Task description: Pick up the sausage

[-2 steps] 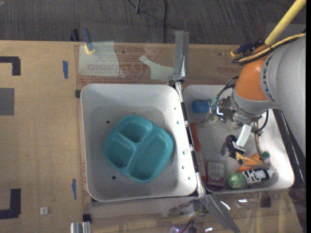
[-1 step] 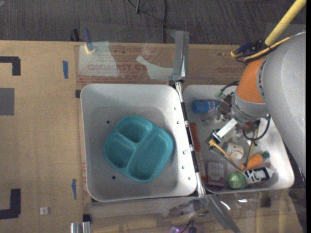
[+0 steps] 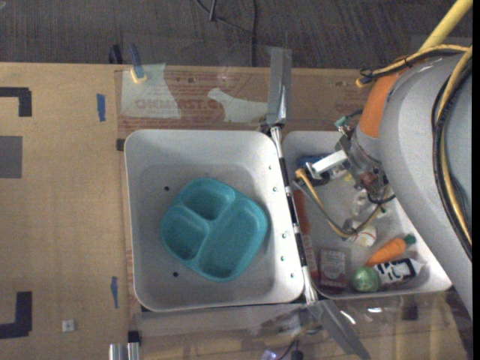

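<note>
The sausage is a thin reddish-brown stick lying lengthwise against the left wall of the right bin. My gripper hangs over the middle of that bin, below the orange wrist band, to the right of the sausage and apart from it. Cables and the wrist body cover its tip. Nothing shows as held.
A teal divided plate lies in the left bin. At the right bin's front lie a carrot, a green ball, a black-and-white item and a small brown packet. The big grey arm covers the bin's right side.
</note>
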`<state>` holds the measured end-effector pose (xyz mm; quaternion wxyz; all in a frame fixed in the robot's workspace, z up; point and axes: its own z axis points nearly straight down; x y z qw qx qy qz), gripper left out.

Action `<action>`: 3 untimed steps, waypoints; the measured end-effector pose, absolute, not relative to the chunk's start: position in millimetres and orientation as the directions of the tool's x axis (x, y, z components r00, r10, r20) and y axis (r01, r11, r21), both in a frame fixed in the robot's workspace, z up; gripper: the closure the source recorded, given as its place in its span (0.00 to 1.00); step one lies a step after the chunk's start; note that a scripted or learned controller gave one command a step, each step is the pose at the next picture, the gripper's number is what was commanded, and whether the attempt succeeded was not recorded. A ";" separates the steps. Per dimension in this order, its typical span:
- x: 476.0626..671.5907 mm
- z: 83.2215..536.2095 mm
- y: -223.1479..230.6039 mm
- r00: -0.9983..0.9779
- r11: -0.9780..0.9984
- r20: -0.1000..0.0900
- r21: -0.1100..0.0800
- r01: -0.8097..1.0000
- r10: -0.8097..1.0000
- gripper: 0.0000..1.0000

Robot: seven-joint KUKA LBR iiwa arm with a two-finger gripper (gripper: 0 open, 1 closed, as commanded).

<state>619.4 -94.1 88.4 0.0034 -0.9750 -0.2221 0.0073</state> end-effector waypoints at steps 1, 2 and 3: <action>575.8 111.0 -150.1 0.980 -0.980 -0.004 -0.003 0.201 0.201 0.00; 657.9 108.1 -118.3 0.975 -0.975 -0.002 -0.001 0.220 0.220 0.00; 660.1 86.5 -106.5 0.980 -0.980 -0.006 -0.003 0.199 0.199 0.00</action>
